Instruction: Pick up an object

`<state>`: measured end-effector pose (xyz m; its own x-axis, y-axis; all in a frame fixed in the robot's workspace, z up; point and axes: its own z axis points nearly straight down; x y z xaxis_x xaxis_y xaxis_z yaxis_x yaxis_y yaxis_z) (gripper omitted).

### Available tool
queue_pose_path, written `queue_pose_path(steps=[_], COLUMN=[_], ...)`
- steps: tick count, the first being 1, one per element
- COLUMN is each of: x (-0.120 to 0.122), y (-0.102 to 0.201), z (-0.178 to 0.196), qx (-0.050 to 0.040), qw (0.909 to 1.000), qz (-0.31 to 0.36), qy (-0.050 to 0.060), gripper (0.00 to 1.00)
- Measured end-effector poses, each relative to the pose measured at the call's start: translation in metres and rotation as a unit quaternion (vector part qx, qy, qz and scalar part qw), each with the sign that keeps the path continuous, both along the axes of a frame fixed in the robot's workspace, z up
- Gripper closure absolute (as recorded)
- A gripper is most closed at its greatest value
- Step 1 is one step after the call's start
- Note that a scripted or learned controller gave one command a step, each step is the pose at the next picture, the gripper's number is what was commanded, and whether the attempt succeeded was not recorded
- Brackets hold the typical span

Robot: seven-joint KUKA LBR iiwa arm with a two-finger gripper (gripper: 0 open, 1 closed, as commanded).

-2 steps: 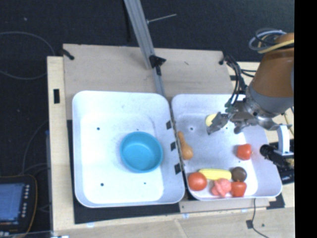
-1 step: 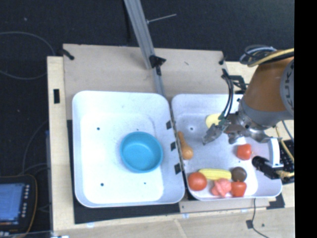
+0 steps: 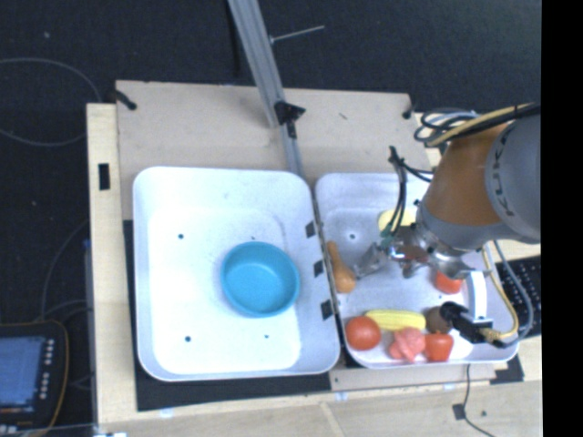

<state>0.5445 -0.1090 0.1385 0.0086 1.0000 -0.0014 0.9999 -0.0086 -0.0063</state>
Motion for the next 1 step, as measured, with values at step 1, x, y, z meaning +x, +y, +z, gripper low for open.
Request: queue_pose_path(steps=[1], x=[0.0026], y=[-0.0076], z=[-0.036], qx=[-0.0079], qw=[0.9999], qz=[0.0], qy=[-0.012], gripper=[0.0])
